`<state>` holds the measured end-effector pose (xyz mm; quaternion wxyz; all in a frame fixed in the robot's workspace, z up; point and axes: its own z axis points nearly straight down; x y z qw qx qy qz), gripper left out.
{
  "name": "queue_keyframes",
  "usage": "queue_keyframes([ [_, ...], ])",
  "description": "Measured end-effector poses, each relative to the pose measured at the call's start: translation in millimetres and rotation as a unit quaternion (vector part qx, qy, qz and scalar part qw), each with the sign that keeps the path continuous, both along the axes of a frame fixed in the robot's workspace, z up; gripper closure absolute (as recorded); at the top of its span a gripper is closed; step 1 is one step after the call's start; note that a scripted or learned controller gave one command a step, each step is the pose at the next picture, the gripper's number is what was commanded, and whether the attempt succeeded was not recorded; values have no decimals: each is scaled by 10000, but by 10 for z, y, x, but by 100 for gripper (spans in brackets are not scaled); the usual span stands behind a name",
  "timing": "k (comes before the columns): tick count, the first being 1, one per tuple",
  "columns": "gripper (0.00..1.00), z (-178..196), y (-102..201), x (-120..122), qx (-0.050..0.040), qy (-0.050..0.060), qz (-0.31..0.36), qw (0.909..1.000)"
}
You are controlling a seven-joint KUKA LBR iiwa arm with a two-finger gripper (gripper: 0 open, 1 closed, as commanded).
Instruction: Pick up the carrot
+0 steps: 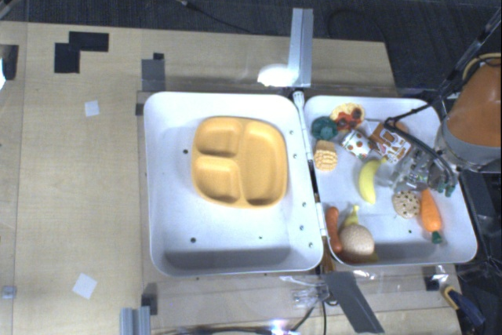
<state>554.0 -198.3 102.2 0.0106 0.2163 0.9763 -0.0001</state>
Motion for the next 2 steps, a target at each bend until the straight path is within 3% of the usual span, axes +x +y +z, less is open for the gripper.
queue_keyframes([
  [1,100,-75,-81,-384,-50,-34,1425,9898],
  [2,100,728,496,-476,12,41,248,9997],
])
